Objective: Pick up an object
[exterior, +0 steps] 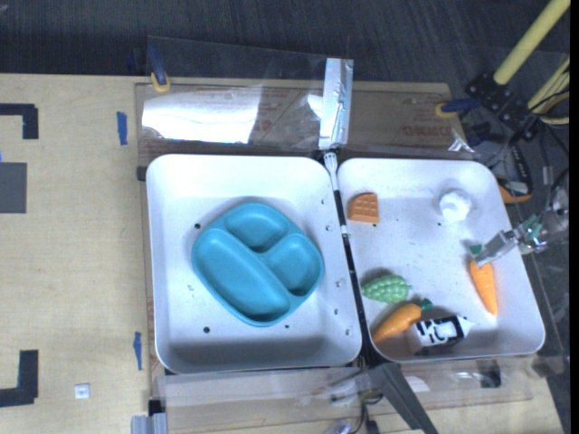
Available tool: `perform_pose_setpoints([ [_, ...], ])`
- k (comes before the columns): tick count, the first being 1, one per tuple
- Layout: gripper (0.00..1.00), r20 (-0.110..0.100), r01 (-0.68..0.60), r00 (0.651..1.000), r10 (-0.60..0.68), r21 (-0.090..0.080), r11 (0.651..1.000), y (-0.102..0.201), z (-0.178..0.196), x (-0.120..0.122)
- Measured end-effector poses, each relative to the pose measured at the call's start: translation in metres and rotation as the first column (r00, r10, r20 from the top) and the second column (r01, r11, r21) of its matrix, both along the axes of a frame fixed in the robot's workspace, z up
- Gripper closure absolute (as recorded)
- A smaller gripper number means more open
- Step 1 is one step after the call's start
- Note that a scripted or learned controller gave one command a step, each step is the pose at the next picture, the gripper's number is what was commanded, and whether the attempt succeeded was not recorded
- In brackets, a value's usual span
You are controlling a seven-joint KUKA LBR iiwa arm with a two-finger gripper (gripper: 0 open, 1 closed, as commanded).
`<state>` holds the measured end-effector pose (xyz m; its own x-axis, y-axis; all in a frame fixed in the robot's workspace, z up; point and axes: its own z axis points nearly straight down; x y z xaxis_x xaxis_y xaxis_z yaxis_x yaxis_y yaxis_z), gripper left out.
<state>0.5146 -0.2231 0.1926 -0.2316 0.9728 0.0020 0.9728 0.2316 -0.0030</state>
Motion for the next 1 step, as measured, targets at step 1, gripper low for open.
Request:
perform_pose_setpoints([
  [1, 0.00, 0.009, 0.109, 0.994, -0.109, 0.001, 0.994, 0.0023, -0.0609, 0.0055],
])
